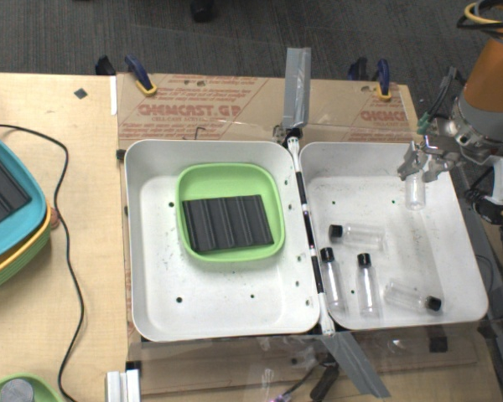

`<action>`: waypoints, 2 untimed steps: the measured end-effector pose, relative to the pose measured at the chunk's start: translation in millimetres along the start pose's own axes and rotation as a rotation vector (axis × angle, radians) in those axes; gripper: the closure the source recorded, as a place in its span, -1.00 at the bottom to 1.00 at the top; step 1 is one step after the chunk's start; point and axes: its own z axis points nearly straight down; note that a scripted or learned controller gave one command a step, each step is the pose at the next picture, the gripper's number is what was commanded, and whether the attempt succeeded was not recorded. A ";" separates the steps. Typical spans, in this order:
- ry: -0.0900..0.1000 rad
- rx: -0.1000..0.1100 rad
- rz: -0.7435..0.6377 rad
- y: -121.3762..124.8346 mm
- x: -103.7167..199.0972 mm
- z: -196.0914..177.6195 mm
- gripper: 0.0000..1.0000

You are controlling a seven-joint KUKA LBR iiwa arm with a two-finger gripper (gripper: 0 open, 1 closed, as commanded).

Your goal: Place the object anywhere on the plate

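Hanging upright from the jaws [415, 178], a clear vial [414, 193] is being held over the right bin [469, 224], the green plate [272, 182] lying well leftward.

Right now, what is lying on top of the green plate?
A dark ribbed mat lies flat on the green plate, covering most of its middle. The plate's surface under the mat is hidden, so anything beneath cannot be seen.

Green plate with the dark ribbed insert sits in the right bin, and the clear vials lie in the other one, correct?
Not quite. The camera view shows the green plate with its dark ribbed insert in the left bin; the clear vials lie in the right bin.
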 end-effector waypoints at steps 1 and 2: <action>0.000 0.000 0.000 0.0 0.0 0.0 -1.00; 0.000 -0.002 0.111 -15.0 -26.2 -32.4 -1.00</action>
